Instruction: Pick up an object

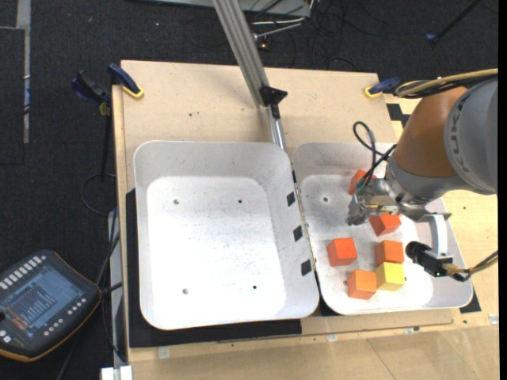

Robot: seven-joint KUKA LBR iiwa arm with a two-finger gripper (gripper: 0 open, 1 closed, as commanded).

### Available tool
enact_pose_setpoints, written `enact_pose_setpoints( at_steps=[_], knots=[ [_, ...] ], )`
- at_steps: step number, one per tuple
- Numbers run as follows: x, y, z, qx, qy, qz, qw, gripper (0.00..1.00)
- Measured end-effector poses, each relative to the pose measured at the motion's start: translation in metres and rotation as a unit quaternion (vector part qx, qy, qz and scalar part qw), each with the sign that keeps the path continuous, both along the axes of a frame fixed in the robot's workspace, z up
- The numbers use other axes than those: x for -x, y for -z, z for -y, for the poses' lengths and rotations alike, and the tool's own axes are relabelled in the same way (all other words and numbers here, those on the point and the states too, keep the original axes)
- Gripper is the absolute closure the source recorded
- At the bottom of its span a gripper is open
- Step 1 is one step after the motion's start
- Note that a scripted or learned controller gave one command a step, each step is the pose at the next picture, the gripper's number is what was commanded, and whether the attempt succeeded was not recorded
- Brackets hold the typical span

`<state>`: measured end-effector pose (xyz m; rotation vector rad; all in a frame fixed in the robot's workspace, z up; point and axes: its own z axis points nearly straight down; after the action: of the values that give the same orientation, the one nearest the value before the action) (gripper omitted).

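- the grey arm leans in over the right bin, its gripper low above the bin floor among a scatter of blocks.
- progress, as it looks from here: nothing is lifted yet. every block i can see sits on the bin floor, and none shows between the fingers, so the pick itself remains to be done.
- gripper state: i cannot tell whether it is wide or narrow; the wrist body and cables cover the tips.
- nearest candidate: a reddish block just beside the gripper, on its near-right side, partly tucked under the wrist. it sits turned, corners askew to the bin walls. it looks roughly cubic, so no clear long axis.
- a second orange piece peeks out just behind the gripper, toward the far wall; too hidden to judge its heading.
- in front of the gripper, a little apart, an orange block lies nearly square to the bin.
- further forward and to the right, three more crowd together: an orange block, a yellow block touching it, and another orange one at the yellow's side, slightly rotated.
- all appear cube-like, so any would likely take a grasp across either pair of faces.
- the left bin lies well off to the gripper's left.
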<state>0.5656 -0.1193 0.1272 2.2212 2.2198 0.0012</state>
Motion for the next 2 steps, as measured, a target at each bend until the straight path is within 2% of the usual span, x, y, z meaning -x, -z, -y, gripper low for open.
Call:
enact_pose_setpoints(
  at_steps=[1,2],
  knots=[
    [0.008,-0.054,-0.005,0.0003,-0.001,0.002,1.0,1.0],
    [0.006,-0.076,-0.005,0.0003,-0.002,0.001,1.0,1.0]
  ],
)
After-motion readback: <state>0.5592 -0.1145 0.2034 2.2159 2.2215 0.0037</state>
